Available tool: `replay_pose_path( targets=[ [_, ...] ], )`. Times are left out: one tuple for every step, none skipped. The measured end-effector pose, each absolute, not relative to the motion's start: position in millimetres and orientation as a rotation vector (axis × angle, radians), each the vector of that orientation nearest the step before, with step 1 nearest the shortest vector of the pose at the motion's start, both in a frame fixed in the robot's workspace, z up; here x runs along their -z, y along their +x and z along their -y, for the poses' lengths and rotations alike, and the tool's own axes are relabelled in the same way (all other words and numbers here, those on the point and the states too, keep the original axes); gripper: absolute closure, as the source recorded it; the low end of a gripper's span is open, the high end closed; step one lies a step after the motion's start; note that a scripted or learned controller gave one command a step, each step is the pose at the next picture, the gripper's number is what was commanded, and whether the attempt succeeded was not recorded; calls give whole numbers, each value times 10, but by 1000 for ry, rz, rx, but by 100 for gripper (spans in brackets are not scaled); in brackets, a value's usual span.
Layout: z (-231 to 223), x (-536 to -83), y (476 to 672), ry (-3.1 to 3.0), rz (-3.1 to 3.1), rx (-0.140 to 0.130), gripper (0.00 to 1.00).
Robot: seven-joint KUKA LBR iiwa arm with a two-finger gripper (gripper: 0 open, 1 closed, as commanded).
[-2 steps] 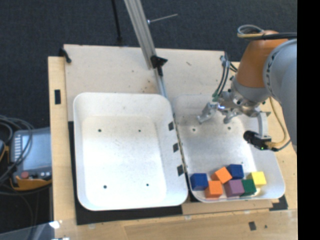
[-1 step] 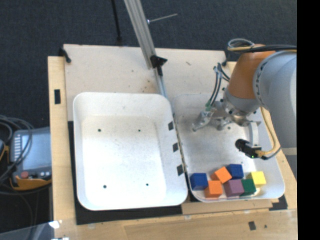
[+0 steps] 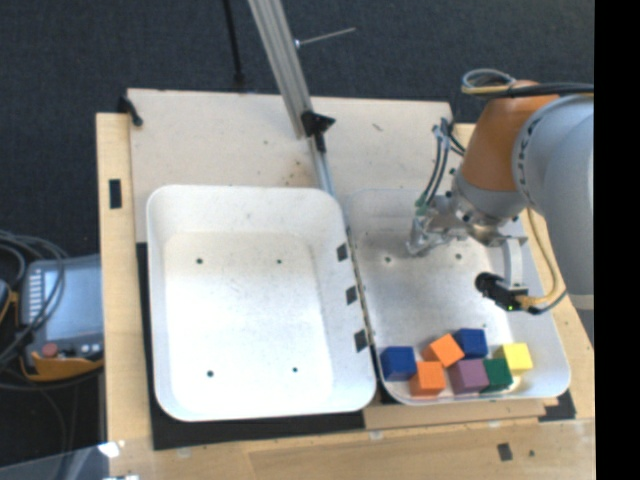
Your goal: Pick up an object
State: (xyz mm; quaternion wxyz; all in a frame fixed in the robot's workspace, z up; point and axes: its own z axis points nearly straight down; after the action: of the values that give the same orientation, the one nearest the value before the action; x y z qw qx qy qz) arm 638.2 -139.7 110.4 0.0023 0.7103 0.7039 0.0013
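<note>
Several small coloured blocks lie clustered at the near edge of the right bin (image 3: pixel 400 278): a blue cube (image 3: pixel 398 362), two orange ones (image 3: pixel 447 349) (image 3: pixel 429 377), a purple one (image 3: pixel 467 375), a green one (image 3: pixel 498 373), a yellow one (image 3: pixel 517 357) and a second blue one (image 3: pixel 471 341). My gripper (image 3: pixel 424 238) hangs over the far part of the right bin, well away from the blocks, pointing down and left. Nothing shows between its fingers.
The left bin (image 3: pixel 250 298) sits beside the right one. A slanted metal post (image 3: pixel 285 63) rises from behind the bins. The arm's grey body and orange band (image 3: pixel 500 148) cover the right bin's far right corner. A cable and black fitting (image 3: pixel 497 290) hang by the wrist.
</note>
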Motion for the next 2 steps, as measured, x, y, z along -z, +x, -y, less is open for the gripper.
replay_pose_path(
  targets=[
    [1422, -1695, 6494, 2215, -2219, -7, 100],
    [1426, -2154, 6561, 2214, -2220, -6, 100]
  ],
)
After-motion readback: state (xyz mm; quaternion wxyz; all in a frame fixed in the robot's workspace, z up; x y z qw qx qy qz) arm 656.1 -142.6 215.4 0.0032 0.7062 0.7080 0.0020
